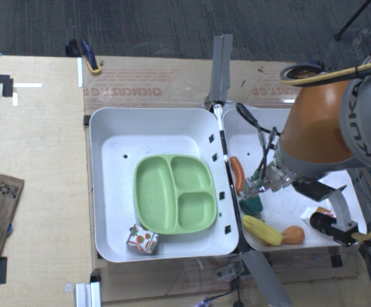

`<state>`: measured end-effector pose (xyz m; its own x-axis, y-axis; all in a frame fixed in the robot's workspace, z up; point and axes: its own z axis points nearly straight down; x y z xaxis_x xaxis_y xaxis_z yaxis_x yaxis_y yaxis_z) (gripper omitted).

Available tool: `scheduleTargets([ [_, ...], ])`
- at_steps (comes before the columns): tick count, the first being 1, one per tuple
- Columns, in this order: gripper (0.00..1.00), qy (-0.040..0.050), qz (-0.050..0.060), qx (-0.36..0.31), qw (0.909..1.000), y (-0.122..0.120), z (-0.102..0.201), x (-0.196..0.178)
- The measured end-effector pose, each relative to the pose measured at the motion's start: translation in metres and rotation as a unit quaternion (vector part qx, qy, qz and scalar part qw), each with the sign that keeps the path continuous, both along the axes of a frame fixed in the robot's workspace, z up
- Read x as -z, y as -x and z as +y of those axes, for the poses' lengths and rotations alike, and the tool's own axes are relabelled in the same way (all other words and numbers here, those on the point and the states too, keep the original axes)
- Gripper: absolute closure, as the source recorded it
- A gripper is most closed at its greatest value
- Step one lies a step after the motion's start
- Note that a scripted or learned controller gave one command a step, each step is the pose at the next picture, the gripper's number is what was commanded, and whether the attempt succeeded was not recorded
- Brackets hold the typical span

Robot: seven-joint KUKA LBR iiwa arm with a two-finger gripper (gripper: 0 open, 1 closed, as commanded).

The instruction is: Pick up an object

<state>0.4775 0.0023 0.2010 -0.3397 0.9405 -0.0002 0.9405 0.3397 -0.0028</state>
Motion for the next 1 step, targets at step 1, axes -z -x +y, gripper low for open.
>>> scheduleTargets([
  [1,1.0,0.0004,-0.001,0.035,0.9994,-0.0386,-0.0241,-0.0199],
])
